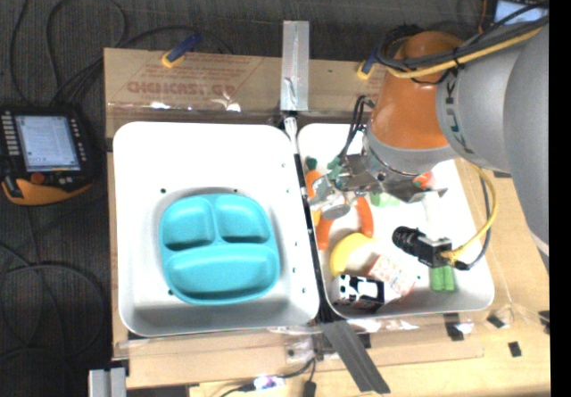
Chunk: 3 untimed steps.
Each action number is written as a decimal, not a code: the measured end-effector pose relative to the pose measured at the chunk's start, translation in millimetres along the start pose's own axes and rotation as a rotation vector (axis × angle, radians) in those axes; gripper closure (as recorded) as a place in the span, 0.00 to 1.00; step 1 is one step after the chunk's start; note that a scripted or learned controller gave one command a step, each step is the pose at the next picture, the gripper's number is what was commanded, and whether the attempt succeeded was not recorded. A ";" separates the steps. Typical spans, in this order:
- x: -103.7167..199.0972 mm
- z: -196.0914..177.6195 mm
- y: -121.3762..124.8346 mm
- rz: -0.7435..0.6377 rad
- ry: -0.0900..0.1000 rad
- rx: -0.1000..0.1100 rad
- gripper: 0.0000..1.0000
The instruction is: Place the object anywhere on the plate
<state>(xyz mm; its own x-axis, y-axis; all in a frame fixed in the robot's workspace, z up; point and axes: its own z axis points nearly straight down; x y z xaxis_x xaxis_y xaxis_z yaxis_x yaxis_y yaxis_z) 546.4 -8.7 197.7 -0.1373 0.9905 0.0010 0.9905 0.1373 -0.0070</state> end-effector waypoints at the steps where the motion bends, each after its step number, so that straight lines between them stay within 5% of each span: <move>1: 63.7 -1.9 0.5 -0.180 -0.001 -0.001 1.00; 2: 104.6 75.9 -6.4 -0.129 -0.002 -0.017 1.00; 3: 109.1 74.0 -6.4 -0.135 0.003 -0.016 0.00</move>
